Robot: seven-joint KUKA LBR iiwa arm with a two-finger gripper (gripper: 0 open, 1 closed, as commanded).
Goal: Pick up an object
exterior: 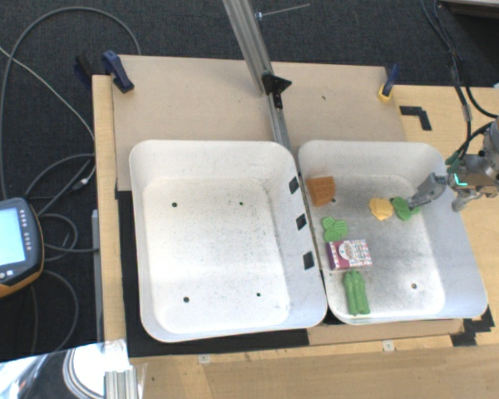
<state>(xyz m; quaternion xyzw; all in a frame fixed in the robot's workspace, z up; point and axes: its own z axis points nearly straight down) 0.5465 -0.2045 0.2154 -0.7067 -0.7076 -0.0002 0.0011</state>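
The right bin holds several small objects. An orange-brown block lies near its left wall. A yellow piece and a small green piece sit side by side in the middle. A green leafy toy, a purple-and-white box and a long green vegetable lie along the left front. My gripper reaches in from the right, low over the bin, right beside the small green piece. I cannot make out whether it touches that piece.
The left bin stands next to the right one, with a black-clipped divider between them. A metal pole slants up at the back. Cables and a handheld pendant lie off the bench to the left.
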